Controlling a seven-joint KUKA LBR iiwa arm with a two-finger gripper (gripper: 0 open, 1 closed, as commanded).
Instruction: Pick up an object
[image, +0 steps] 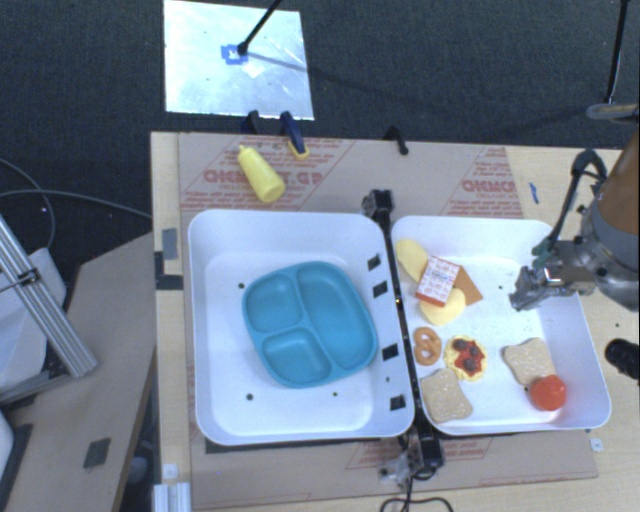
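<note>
The right bin (560, 255) holds several toy foods: a yellow piece (411, 259), a red-and-white carton (438, 280), a cheese slice (462, 291), a pretzel (427, 346), a small pizza (467, 359), two bread slices (446, 395) (527, 359) and a red tomato (547, 392). My gripper (527, 291) hangs over the right side of this bin, above bare floor, apart from the food. Nothing shows between its fingers.
The left bin (215, 255) bears a blue divided plate (308, 322). A yellow bottle (260, 173) lies on the cardboard behind the bins. A metal sheet (237, 60) sits further back. An aluminium frame (40, 300) stands at the left.
</note>
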